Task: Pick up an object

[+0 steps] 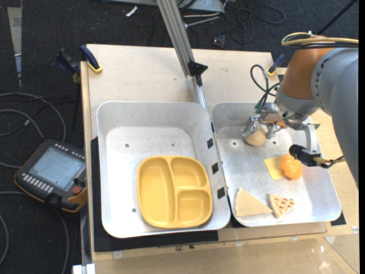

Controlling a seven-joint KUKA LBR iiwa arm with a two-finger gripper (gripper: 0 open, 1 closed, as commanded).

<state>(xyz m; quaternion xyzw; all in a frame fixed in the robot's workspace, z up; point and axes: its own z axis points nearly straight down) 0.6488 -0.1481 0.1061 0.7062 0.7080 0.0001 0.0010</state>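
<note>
A small beige, rounded object (256,138) sits on the floor of the right-hand white bin (319,210), toward its far left corner, with the robot's hand (261,128) lowered directly over it. The fingers appear to straddle or touch the object's top, but whether they are closed on it or only poised around it cannot be told from this angle, and the object looks to be resting on the bin floor, not lifted. By that reading, the pick is at the grasp stage: the approach is done, while a secure grip and the lift remain.

Elsewhere in the same bin lie an orange fruit-like piece (292,168) on a yellow slice (274,167), and, nearer the front edge, a pale wedge (251,203) beside a waffle-patterned triangle (282,205). The left bin (114,124) holds a yellow divided plate (174,190). Both bins rest side by side on the worktop (142,73), the grey arm (336,90) reaching in from the right.
</note>
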